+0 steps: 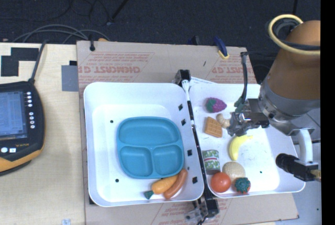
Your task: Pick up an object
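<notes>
The arm [293,72] reaches in from the right over the right bin [272,179]; the left bin [99,114] holds a blue divided plate [149,146]. The gripper [242,123] hangs low just above the banana [236,146], beside the waffle [213,127] and near the purple grapes [215,104]; whether it is open or grasping anything cannot be told from this angle. The banana looks the likeliest target. To grasp it well, the gripper should straddle its narrow width, descend straight, and avoid nudging the waffle or the small pale piece [224,120] at its left.
</notes>
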You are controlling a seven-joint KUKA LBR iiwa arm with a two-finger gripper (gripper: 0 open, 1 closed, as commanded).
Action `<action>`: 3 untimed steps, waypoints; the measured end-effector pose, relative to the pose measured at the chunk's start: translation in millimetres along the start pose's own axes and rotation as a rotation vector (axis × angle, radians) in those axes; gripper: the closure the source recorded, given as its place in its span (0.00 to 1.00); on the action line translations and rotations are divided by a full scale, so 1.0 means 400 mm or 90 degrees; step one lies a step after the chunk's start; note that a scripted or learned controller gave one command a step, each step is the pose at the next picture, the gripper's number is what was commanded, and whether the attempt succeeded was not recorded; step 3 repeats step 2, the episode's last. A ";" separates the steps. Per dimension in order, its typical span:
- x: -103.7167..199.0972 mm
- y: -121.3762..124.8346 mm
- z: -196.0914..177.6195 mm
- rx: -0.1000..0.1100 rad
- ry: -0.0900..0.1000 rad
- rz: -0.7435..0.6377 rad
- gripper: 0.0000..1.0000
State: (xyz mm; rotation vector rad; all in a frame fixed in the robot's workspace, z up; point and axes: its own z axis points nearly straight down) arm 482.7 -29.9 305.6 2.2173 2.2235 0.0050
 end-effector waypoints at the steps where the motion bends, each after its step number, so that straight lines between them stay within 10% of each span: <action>1: 0.160 -0.016 -0.129 0.001 0.001 -0.003 1.00; 2: 0.314 -0.014 -0.332 -0.002 0.001 -0.003 1.00; 3: 0.314 -0.014 -0.332 -0.002 0.001 -0.003 1.00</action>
